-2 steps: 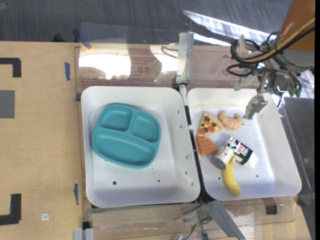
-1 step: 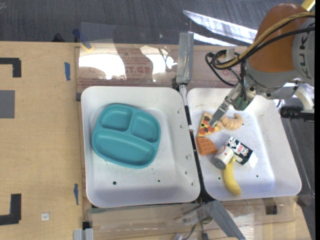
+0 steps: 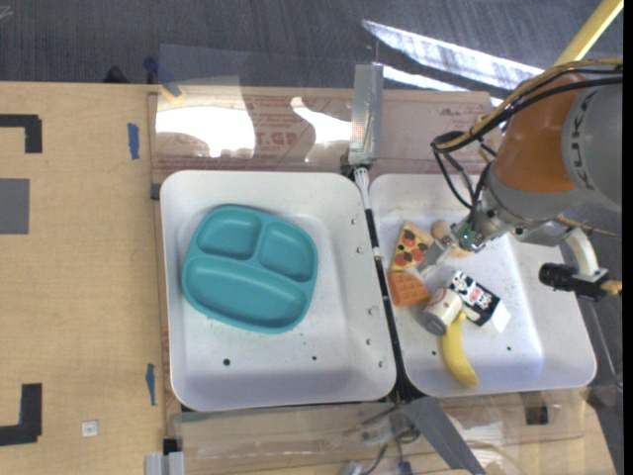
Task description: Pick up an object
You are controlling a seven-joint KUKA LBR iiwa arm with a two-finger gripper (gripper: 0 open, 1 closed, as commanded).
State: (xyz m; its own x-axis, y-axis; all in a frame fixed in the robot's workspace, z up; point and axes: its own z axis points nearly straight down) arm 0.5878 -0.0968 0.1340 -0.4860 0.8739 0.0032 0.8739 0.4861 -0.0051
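Counter (image 3: 79, 265) with 2 white bins. Right bin (image 3: 534, 354): banana (image 3: 456, 354), likely light, soft, curved; take hold mid-body. Claw (image 3: 465, 237) poised just above the pile; grip state indeterminable.

Dark grey carpet (image 3: 247, 8) is stretching behind a bench surfaced in tan cardboard (image 3: 74, 265), where black tape marks (image 3: 25, 132) and blue tape strips (image 3: 133, 139) are showing, while overhead light is glaring off a clear plastic sheet (image 3: 247, 127)
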